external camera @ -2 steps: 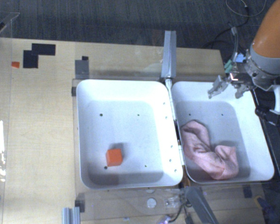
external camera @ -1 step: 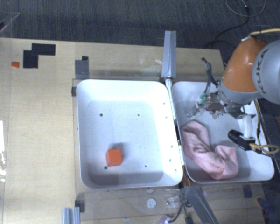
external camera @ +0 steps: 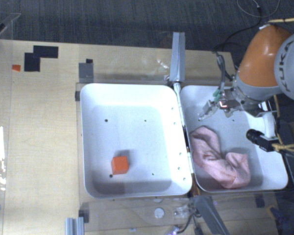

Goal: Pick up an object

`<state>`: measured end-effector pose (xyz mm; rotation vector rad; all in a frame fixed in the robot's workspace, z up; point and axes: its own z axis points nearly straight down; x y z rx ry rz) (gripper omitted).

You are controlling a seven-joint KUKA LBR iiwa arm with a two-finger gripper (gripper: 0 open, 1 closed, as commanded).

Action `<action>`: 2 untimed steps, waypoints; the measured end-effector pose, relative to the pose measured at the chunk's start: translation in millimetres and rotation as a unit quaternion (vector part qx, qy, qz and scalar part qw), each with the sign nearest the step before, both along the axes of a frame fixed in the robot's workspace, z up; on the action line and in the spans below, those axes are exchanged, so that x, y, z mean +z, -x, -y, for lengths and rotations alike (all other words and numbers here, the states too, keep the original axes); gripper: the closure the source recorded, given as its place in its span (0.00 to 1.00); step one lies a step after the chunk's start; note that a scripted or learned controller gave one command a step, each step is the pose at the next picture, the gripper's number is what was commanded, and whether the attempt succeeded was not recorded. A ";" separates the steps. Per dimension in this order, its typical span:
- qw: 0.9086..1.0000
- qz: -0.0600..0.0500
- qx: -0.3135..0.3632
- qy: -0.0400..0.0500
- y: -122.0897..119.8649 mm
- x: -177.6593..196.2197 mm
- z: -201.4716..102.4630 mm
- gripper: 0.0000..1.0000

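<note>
From the camera above, the right bin (external camera: 279, 180) holds a pink cloth (external camera: 219, 160), crumpled along its lower half. The left bin (external camera: 88, 131) holds a small orange block (external camera: 120, 165) near its lower edge. The gripper (external camera: 209, 110) hangs above the upper part of the right bin, apart from the cloth. Its thin fingers seem spread a little and nothing is between them. The cloth looks soft and light – it will fold, so pinching a raised wrinkle seems best. The block looks stiff and light – take it by two opposite flat sides.
</note>
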<state>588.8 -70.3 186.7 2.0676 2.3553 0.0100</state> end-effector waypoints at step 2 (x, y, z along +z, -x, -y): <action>0.997 0.003 0.075 0.001 10.9 -77.7 23.6 1.00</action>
